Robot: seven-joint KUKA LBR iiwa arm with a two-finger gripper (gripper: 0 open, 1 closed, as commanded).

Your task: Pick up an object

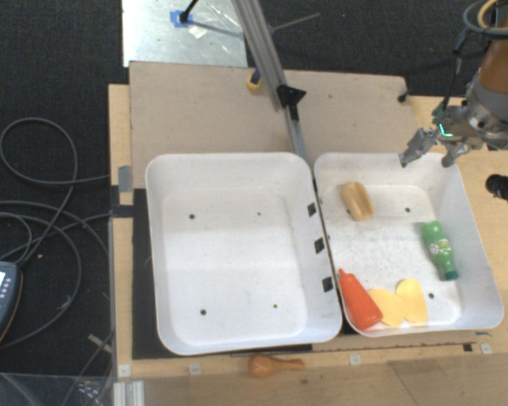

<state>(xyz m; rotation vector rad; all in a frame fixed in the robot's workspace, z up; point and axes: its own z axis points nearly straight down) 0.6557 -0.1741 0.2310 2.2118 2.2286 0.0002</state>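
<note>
Left bin [165, 176], centre-left of frame: nothing to report inside. Right bin [474, 218], centre-right: tan block [356, 200] near its upper left; orange bottle [358, 299] at lower left corner, touching yellow pieces [402, 303] beside it; green bottle [438, 249] along right side, well apart from block. Gripper [432, 150], upper right, fingers spread, nothing between them, above bin's far rim.
</note>
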